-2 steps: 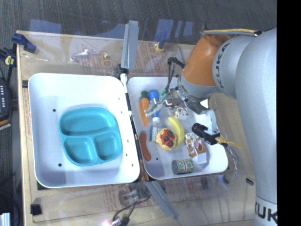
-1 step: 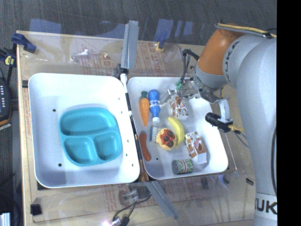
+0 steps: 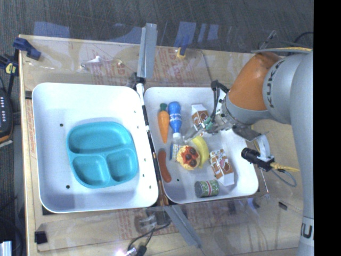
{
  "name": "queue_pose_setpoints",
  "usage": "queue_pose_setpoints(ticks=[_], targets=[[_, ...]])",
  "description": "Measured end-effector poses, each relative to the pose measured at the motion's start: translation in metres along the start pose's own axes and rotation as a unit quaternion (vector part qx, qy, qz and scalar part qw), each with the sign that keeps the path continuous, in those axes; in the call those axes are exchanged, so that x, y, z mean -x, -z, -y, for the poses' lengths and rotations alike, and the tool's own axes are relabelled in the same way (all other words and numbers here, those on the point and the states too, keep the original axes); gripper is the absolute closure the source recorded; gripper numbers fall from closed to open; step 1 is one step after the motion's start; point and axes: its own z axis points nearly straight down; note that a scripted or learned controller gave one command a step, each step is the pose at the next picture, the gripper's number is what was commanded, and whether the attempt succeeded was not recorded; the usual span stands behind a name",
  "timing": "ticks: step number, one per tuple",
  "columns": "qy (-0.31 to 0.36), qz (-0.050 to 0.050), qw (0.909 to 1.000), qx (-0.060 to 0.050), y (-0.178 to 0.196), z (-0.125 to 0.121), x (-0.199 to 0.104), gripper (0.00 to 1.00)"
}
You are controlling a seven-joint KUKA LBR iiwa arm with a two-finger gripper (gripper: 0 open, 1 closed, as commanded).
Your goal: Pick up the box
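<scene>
Two small printed boxes lie in the right bin. One box sits near the bin's far side, and the other box lies toward the near right. The gripper hangs low just right of the far box, above the banana. The grey wrist and the orange band cover the bin's right side. I see nothing held.
The right bin also holds a carrot, a blue bottle, a pizza slice toy, a red sausage and a green can. In the left bin lies a teal divided tray.
</scene>
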Motion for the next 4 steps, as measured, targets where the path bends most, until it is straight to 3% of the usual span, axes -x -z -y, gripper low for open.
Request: queue_pose_setpoints(ticks=[1,2,3,4], targets=[[-0.082,-0.003,0.9966,-0.007,0.021,-0.031,0.009,0.0],[-0.07,0.008,0.9975,0.008,-0.013,-0.016,0.009,0.0],[-0.192,0.005,0.9813,0.003,-0.015,-0.078,0.029,0.0],[-0.066,-0.002,0.9978,-0.005,0.0,-0.023,-0.017,0.0]])
